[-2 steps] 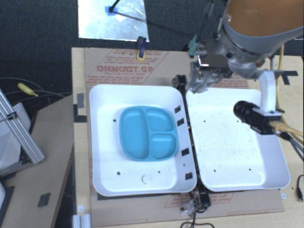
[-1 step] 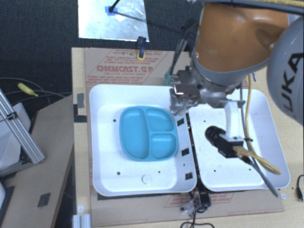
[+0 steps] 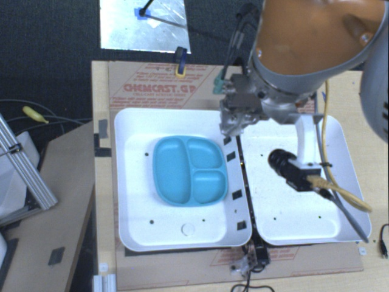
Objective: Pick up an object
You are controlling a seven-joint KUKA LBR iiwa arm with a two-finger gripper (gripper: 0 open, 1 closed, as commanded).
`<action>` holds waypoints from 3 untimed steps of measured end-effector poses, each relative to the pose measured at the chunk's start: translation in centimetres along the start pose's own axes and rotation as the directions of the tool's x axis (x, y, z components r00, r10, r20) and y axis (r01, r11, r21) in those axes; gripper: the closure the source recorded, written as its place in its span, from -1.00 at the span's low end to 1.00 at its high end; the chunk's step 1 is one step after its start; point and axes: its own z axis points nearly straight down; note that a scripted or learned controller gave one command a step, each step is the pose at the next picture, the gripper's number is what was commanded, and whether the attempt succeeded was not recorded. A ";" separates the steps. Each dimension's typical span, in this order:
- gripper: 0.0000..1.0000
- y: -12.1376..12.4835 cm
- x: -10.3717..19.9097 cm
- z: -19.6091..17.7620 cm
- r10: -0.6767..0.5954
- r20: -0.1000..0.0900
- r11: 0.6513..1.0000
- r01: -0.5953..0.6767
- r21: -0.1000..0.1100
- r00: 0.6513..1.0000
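Observation:
A light blue divided plate [image 3: 188, 170] with three compartments lies flat in the middle of the left bin [image 3: 134, 224]. My gripper [image 3: 230, 128] hangs over the far end of the wall between the two bins, just beyond the plate's far right corner. It stands above the plate's rim and nothing shows in it. The bulk of the wrist hides its tip.
A small pale round disc [image 3: 187, 229] lies near the front wall of the left bin. The right bin [image 3: 292, 227] sits beside it, with the arm's orange band [image 3: 310, 23] looming over its far side. Brown cardboard [image 3: 158, 84] lies behind the bins.

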 end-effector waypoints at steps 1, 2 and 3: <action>1.00 0.1 0.0 -0.9 -0.006 0.000 1.000 0.006 -0.001 1.000; 1.00 0.1 0.0 -2.0 -0.012 -0.001 1.000 0.012 -0.003 1.000; 1.00 0.2 0.1 -3.1 -0.019 -0.002 1.000 0.019 -0.005 1.000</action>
